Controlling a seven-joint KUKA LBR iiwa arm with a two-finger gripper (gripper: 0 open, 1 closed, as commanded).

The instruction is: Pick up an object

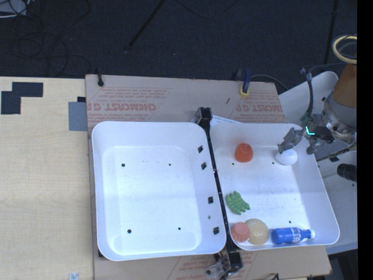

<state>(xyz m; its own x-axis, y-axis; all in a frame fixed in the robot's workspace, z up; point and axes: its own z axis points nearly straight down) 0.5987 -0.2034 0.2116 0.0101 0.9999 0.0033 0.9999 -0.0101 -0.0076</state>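
Jaws spread above white ball (286, 156)

Grey arm (344, 107) low at right, jaws spread downward.

Two bins sit side by side on the table (41, 174). The right bin (317, 197) holds a ball (286, 156) at the back, a bottle (290, 235) at the front and a leafy toy (236, 202) near the left bin (105, 185).

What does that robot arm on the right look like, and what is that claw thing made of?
The arm is grey with an orange band above the wrist. Its claw looks like grey metal with dark fittings, a small green-blue light glows at its base, and dark cables run nearby.
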